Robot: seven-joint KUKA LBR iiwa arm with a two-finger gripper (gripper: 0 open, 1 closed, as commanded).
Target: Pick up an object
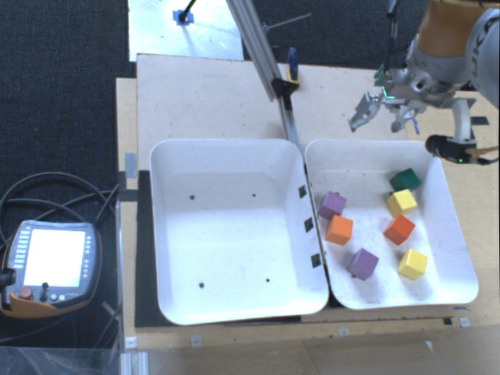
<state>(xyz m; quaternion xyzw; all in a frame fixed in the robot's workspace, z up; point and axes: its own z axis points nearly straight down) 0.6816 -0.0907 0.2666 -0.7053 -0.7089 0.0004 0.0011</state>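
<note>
Cubes, seven, in the right bin [461,248]: green cube [405,180] nearest the far rim, apart from its neighbours. We note the pincer [381,116] hanging open above the surface beyond the bin; we advise descending straight over the green one.

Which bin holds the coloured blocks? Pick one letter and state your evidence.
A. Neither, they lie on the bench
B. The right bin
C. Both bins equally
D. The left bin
B: all seven blocks, such as the green block and orange block, lie inside the right bin.
</note>
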